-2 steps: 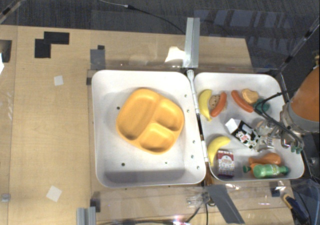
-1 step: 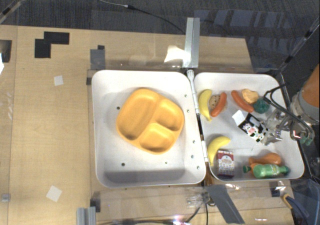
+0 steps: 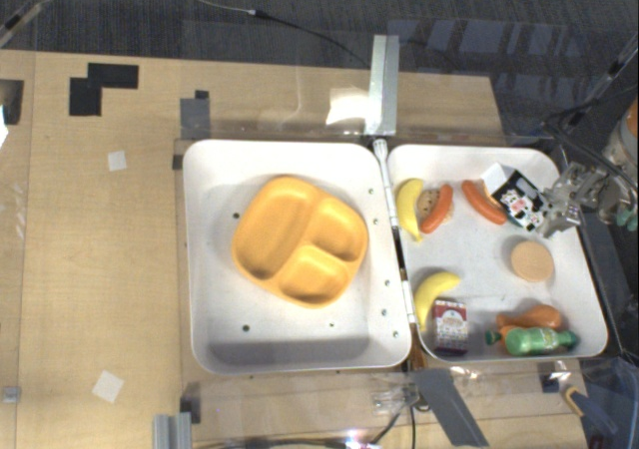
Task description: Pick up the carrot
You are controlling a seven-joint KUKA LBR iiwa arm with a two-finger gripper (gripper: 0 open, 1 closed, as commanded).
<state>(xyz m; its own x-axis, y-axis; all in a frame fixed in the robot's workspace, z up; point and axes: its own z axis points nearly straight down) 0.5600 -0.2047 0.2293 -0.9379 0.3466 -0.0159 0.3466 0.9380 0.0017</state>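
The carrot is lying untouched at the near right corner of the right bin, an orange tapered piece resting just behind and against a green bottle. Nothing is lifting it yet, so the whole pick appears to be still ahead: reaching over it, descending, closing and raising.

The gripper is hanging at the far right rim of that bin, close beside a small black-and-white card and well apart from the carrot, with a round tan biscuit-like disc sitting between them. Whether the fingers are released or clenched I cannot tell; the metal parts are too small and cluttered, and nothing is visibly sitting between them.

Other items are sharing the right bin: two bananas, two sausages, and a small red packet. The left bin is holding a yellow divided plate.

As for writing, the red packet is bearing a label and the card is showing dark and red marks, but neither is readable at this size. The desk is showing black squares and no legible text.
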